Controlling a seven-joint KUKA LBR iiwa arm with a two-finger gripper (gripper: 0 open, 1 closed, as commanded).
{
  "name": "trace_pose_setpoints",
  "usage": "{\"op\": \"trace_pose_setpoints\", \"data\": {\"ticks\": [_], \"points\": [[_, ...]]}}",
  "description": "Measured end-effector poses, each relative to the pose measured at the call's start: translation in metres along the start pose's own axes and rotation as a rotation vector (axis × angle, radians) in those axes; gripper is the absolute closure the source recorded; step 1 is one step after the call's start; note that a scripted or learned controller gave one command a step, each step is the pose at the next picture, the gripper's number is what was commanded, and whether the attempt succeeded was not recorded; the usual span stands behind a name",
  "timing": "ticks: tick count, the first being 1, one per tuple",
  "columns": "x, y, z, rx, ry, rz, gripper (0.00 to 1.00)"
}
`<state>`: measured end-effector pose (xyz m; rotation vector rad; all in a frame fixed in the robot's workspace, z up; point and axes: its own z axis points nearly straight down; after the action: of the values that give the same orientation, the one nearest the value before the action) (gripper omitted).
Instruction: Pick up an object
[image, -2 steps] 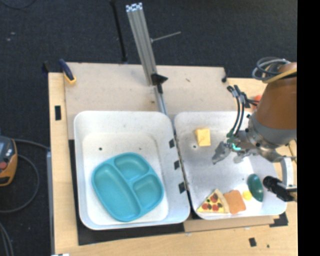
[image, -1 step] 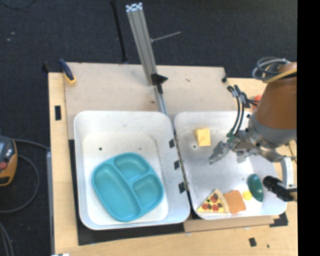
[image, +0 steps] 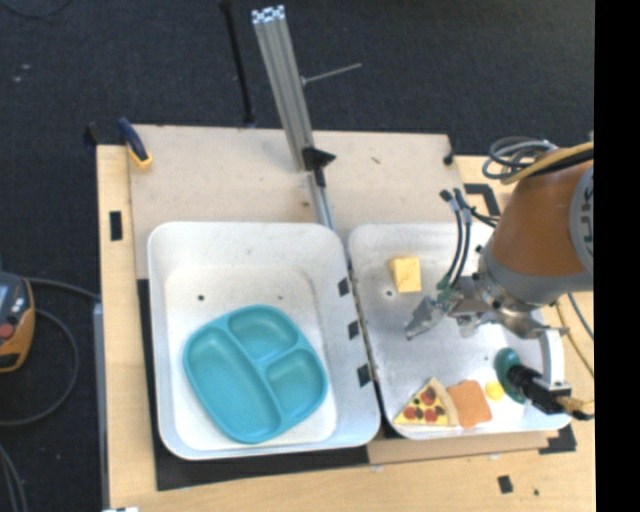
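In the right bin (image: 372, 250) my gripper (image: 420, 320) hangs over the bare middle of the floor, reaching in from the right. A yellow cube (image: 405, 273) lies just up and to the left of it, apart from it. Along the bin's near edge lie a pizza slice (image: 425, 405) and an orange block (image: 469, 402) side by side, with a small yellow piece (image: 493, 390) to their right. A dark green round thing (image: 506, 360) shows under the wrist, partly hidden. I see nothing between the gripper's tips.
The left bin (image: 175, 250) holds a teal divided plate (image: 255, 370). A metal post (image: 290, 90) rises from the bench behind the bins, with a rod running down between them. Black clips sit along the shared wall.
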<state>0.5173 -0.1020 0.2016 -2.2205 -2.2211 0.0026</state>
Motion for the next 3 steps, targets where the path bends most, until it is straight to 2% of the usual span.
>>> {"op": "trace_pose_setpoints", "data": {"ticks": [2, 3], "points": [[-0.006, -0.002, 0.096, 0.001, 0.0, 0.001, 0.0], [-0.007, 0.0, 0.083, -0.005, 0.0, 0.005, 1.0]]}}
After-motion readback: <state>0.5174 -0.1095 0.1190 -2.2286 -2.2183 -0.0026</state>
